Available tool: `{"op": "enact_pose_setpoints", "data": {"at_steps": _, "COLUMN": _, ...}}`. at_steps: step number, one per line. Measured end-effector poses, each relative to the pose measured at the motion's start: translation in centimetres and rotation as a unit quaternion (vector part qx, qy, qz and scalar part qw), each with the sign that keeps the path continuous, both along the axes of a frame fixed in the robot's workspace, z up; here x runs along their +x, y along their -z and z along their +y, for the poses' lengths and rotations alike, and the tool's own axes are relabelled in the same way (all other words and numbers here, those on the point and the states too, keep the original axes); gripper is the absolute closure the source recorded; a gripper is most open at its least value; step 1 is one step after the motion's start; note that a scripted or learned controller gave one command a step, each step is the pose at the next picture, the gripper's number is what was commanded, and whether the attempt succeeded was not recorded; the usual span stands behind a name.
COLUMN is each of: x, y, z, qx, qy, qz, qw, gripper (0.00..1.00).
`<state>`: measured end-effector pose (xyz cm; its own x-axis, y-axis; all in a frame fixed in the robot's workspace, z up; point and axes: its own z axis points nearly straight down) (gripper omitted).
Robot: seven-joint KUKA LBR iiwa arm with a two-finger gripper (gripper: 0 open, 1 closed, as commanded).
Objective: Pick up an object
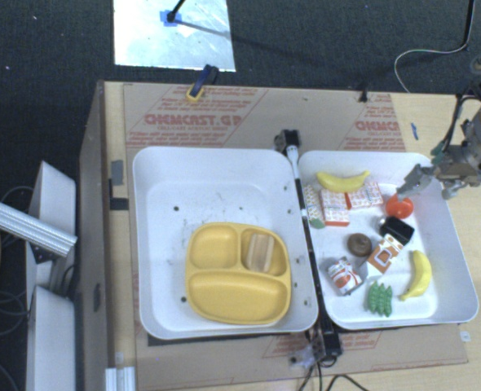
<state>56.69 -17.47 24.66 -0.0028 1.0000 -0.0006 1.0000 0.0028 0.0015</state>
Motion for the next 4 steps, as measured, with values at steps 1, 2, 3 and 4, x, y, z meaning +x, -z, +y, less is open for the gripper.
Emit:
{"op": "enact_pose_setpoints", "data": {"at_steps": 1, "x": 1.5, "y": 14.5, "z": -3.2, "qx": 0.0004, "qy": 0.001, "qz": 0.001, "qw": 1.0000, "gripper": 0.00}}
{"op": "enact_pose_setpoints", "data": {"at_steps": 2, "x": 6.1, "y": 16.1, "z": 0.6, "qx": -0.0006, "qy": -0.001, "qz": -0.001, "qw": 1.0000, "gripper": 0.00}}
{"op": "enact_pose_setpoints", "data": {"at_steps": 3, "x": 9.6, "y": 16.1, "z": -1.4, "qx": 0.0004, "qy": -0.001, "qz": 0.002, "qw": 1.0000, "gripper": 0.00}}
{"op": "enact_pose_setpoints", "data": {"at_steps": 4, "x": 9.7, "y": 15.0, "z": -1.4, "qx": 0.0001, "qy": -0.003, "qz": 0.002, "qw": 1.0000, "gripper": 1.00}}
